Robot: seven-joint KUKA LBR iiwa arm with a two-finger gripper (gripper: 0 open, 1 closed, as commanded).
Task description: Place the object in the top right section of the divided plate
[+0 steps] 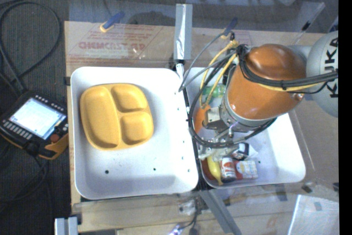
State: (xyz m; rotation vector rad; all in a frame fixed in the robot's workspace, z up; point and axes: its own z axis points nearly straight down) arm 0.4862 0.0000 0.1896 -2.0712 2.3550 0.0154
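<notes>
Yellow three-section divided plastic plate [116, 115] sits in the left white bin [88, 173]; grey-and-orange arm [264, 85] hangs over the right white bin [291, 165], above a small red-labelled packet [237, 169]; can't tell the fingers' state

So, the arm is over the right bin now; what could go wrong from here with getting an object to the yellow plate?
1. The arm covers most of the right bin, so the pick itself is hidden and a failed grasp may go unnoticed.
2. The small items lie crowded at the bin's near-left corner; the gripper might catch two or none.
3. The divided plate has low ridges, so an object dropped into its top right section could land in a neighbouring one.
</notes>
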